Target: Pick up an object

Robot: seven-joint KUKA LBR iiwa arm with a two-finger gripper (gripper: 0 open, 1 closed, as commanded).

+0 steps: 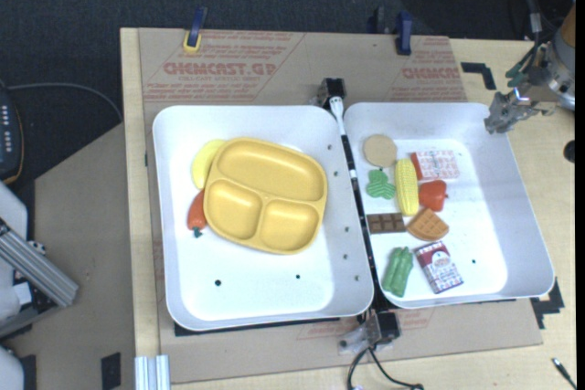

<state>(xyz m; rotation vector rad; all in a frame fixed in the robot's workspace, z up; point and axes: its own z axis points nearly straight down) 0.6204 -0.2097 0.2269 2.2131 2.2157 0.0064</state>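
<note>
Two bins side by side on the worktop, toy food in both.

The left bin holds a divided tray, with a banana and a pepper tucked at its left edge. In the right bin lie a cookie, corn cob, chocolate bar, waffle piece and cucumber. The pincer sits over that bin's far right corner.
</note>
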